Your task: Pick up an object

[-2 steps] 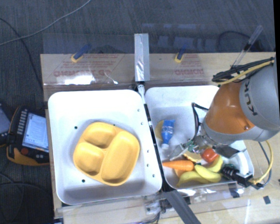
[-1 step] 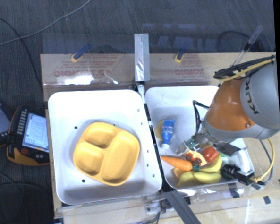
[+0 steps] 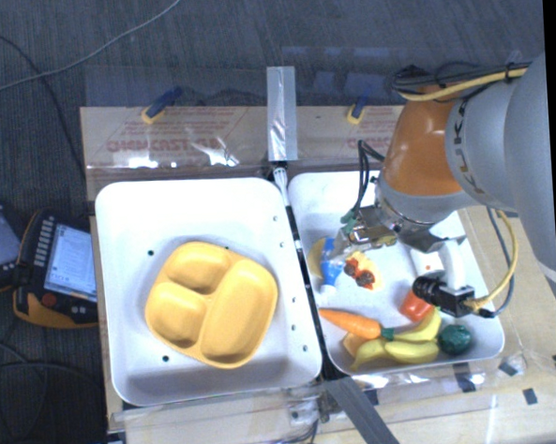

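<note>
The right white bin (image 3: 325,199) holds several toy foods. An orange carrot (image 3: 350,323) lies at the front left, with yellow bananas (image 3: 401,347) beside it and a dark green item (image 3: 456,339) in the front right corner. A small red piece (image 3: 415,305) sits just behind the bananas. A blue item (image 3: 330,266) and a small yellow and red toy (image 3: 362,273) lie near the bin's middle left. My gripper (image 3: 358,236) hangs over the bin just behind and above those two, under the grey and orange arm.
In the left bin (image 3: 127,216) rests a large yellow divided dish (image 3: 213,303). A metal divider (image 3: 282,113) rises between the bins at the back. A handheld screen device (image 3: 56,272) lies on the floor to the left.
</note>
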Robot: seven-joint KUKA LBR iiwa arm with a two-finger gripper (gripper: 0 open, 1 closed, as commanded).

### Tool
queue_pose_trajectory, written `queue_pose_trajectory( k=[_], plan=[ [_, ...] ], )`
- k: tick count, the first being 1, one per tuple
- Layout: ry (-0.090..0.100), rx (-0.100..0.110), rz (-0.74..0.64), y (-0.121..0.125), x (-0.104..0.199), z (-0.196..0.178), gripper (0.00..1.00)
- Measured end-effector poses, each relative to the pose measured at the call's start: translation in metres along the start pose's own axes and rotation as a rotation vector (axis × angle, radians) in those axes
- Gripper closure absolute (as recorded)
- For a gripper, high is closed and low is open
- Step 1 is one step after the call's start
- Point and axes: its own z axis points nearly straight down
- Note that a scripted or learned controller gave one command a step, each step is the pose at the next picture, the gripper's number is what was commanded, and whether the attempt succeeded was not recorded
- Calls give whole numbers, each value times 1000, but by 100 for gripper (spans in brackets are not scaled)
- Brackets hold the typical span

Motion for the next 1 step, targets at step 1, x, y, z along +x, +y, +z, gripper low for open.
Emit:
queue_pose_trajectory(
  k=[1],
  plan=[
    [0, 0, -63, -32, -11, -45, 100]
  ],
)
